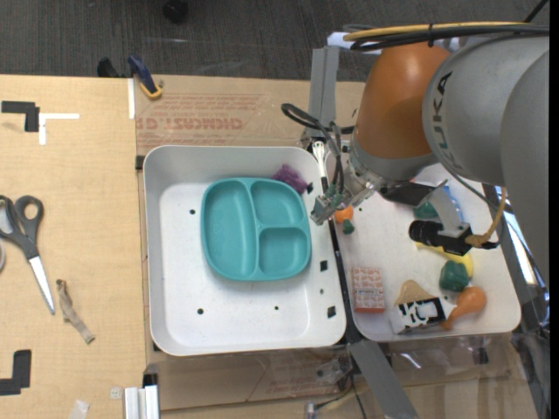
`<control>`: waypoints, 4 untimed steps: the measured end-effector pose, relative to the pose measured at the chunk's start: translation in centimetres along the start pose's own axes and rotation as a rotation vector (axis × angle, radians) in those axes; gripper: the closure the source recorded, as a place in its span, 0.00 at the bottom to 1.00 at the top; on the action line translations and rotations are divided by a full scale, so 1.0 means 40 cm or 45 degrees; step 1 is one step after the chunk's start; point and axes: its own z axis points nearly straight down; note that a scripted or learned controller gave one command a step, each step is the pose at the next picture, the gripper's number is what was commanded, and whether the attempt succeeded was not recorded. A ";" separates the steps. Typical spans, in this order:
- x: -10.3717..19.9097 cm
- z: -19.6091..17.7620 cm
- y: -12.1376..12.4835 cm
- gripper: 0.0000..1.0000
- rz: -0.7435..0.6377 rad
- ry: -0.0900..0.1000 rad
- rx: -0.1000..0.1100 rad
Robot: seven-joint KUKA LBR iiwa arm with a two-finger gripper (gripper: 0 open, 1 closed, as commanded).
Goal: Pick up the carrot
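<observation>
Brown cardboard and pale board cover the bench [79, 173] around two white bins, with scissors [26, 234] lying far to the left of the jaws. The grey arm [489, 77] with its orange band reaches in from the right. The gripper [329, 205] hangs low over the seam between the bins, at the upper left corner of the right bin [384, 243]. Whether the jaws are open or closed cannot be told — the wrist above hides much of them. The carrot [344, 216], a small orange piece with a green end, sits just right of the jaws, touching or nearly so; I cannot tell if it is gripped. Left of the jaws, the left bin [175, 304] holds a teal divided plate [258, 230], and a purple thing [290, 178] lies just up and left of them. Well to the lower right of the jaws lie a red-patterned card [368, 288], a green lump [454, 275], a black-and-white box [419, 313] and a larger orange thing [469, 302] — all in the right bin.
</observation>
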 end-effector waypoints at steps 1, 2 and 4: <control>0.143 0.000 -0.120 1.00 -0.758 0.001 0.000; -0.031 -0.182 0.016 1.00 -0.666 -0.002 -0.001; 0.111 -0.299 -0.137 1.00 -0.916 -0.002 -0.002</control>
